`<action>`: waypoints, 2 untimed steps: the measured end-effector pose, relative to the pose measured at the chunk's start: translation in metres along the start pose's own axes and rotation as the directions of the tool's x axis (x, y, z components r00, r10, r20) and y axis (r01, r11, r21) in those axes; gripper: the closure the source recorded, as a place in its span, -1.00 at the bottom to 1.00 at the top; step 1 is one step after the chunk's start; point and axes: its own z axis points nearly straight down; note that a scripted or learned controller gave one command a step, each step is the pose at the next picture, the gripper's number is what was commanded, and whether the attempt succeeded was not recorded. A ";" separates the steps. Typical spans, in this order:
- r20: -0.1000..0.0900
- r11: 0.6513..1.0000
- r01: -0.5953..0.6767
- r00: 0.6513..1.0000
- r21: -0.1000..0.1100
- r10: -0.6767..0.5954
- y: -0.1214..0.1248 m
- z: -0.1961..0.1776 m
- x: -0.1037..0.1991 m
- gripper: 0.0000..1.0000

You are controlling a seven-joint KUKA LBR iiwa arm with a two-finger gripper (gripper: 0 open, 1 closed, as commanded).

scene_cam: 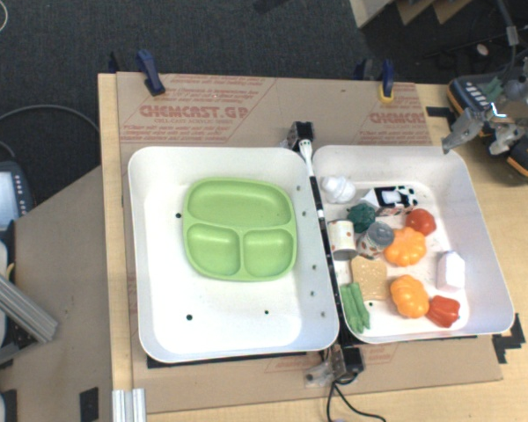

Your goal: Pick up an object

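Gripper (491, 120) up at the top right, outside the right bin (475, 183), near its far corner. Spread or pressed together? Cannot tell. Nothing seen in its grip.

Toys to pick from, all lying in the right bin: two orange peppers (405, 249), one near the middle and one nearer the front, a red pepper (443, 309) at the front, a white block (451, 269), a tan square (368, 277), and a green pod (355, 308) by the left wall.

In the left bin (158, 315), a green plate (240, 229) with three parts.
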 end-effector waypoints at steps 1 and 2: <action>-0.002 1.000 0.006 1.000 -0.005 -0.006 -0.070 -0.080 0.071 -1.00; -0.003 1.000 0.007 1.000 0.000 -0.007 -0.102 -0.095 0.133 -1.00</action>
